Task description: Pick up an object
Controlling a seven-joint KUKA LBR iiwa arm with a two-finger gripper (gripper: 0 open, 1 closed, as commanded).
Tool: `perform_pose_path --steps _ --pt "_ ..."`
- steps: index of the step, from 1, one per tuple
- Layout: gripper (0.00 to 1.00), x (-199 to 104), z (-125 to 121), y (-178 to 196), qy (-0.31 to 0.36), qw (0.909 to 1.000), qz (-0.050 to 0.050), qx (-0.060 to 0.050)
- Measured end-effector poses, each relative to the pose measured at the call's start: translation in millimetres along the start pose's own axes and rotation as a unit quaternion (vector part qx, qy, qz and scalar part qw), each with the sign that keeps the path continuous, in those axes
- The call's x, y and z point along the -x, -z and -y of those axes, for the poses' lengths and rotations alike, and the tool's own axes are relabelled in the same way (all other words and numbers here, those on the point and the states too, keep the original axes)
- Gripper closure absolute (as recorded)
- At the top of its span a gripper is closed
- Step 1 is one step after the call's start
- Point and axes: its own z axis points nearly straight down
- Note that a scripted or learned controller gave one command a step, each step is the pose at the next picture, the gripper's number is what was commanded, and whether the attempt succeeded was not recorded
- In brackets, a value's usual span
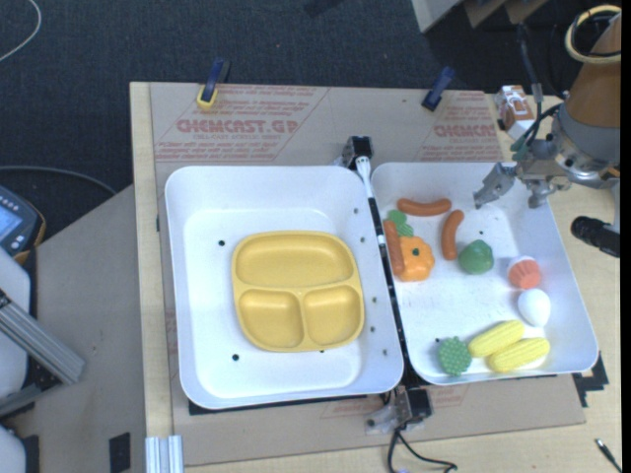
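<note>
1. Camera view, far left: a dark device with a lit panel (14,223) sits off the counter (158,294), and below it a grey metal rail (39,345) runs at a slant.
2. Along the counter's far edge a yellow-tipped clamp (210,85) and a blue clamp (438,88) grip the printed brown sheet (246,121).
3. The left bin (187,264) holds a yellow divided plate (297,290), lying flat near the bin's middle, one long compartment toward the far side and two smaller ones toward the near side.
4. The right bin (567,294) touches the left bin along a shared edge, with a black clip (359,150) at the far end of that seam.
5. Just right of the seam lies an orange toy vegetable (412,258) with green bits on it.
6. Two toy sausages: one sausage (424,206) lies crosswise near the far wall, the other sausage (452,235) stands nearly lengthwise just beside it.
7. A round green piece (475,257) sits right of the second sausage.
8. Near the front wall sits a green knobbly piece (454,355), with two yellow corn cobs (511,346) touching each other just to its right.
9. An orange-red piece (525,272) and a white egg (534,307) lie close together toward the right wall.
10. The pincer (513,187) hangs over the far right corner of the right bin, its fingers spread apart with nothing between them, above bare bin floor and apart from every toy.
11. Above it rises the grey arm (582,151) with its orange band (598,92).
</note>
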Motion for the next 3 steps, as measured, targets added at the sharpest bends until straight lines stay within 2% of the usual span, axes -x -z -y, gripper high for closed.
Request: perform_pose_path --steps 1,2,3 --pt "0.0 5 4 -62 0.0 1.0 0.0 -0.001" --pt "0.0 4 4 -96 0.001 1.0 0.0 0.001" --pt "1.0 4 2 -83 0.001 1.0 0.001 0.003"
